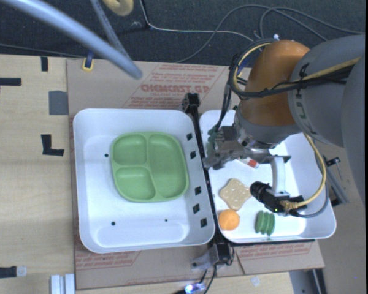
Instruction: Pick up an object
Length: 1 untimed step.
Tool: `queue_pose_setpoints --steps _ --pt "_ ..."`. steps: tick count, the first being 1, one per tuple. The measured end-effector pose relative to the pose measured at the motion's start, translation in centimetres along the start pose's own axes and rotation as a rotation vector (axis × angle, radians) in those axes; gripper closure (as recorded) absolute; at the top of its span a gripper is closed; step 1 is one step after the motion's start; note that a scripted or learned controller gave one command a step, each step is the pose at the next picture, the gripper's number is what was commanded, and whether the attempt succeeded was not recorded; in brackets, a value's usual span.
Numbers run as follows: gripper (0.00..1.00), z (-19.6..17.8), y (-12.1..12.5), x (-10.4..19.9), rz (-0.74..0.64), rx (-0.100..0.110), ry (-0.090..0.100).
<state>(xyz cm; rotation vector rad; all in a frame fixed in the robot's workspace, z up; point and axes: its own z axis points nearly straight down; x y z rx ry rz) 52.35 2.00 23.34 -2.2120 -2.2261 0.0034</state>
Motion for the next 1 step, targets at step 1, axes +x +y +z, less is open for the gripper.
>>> queue_pose_setpoints --steps 1 --pt "1.0 0.89 0.45 4.59 0.002 -0.001 -0.001"
